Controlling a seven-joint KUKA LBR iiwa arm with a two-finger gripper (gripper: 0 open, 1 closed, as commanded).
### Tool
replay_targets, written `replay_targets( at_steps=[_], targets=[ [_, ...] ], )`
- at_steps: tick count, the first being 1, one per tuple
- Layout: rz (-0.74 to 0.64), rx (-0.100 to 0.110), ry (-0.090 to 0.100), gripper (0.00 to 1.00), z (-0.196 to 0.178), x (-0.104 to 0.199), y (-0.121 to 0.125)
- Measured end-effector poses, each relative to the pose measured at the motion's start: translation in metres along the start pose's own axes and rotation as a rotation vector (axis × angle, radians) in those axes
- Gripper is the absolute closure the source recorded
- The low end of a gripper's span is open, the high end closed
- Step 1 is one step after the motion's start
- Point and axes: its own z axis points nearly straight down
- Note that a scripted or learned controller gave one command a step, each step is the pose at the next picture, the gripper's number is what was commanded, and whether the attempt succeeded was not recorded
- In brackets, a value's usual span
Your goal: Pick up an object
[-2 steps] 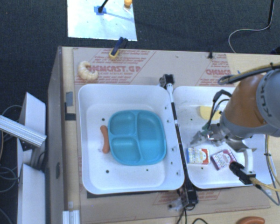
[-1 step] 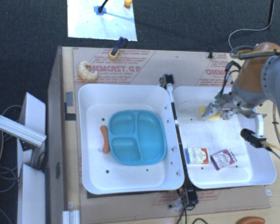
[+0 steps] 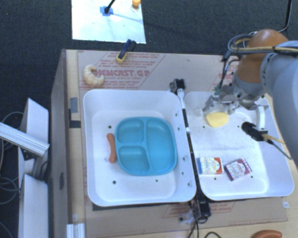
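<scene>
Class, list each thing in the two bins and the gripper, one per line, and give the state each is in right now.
Blue tray: lying flat in the left bin, nothing in its compartments.
Sausage: lying beside the tray's left edge.
Yellow piece: resting on the right bin's floor, just under the gripper.
Two small packets: lying flat, side by side.
Gripper: low over the yellow piece; grip unclear.

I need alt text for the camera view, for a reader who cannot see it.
A grey robot arm reaches from the right, its gripper just above a yellow object in the right bin, which also holds two small packets. The left bin holds a blue divided tray beside an orange sausage.
</scene>
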Motion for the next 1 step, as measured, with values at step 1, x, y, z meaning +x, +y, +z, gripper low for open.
replay_targets(
  at_steps=[1],
  targets=[
    [0.000, 0.001, -0.001, 0.00, 0.0044, 0.0152, -0.0003]
  ],
)
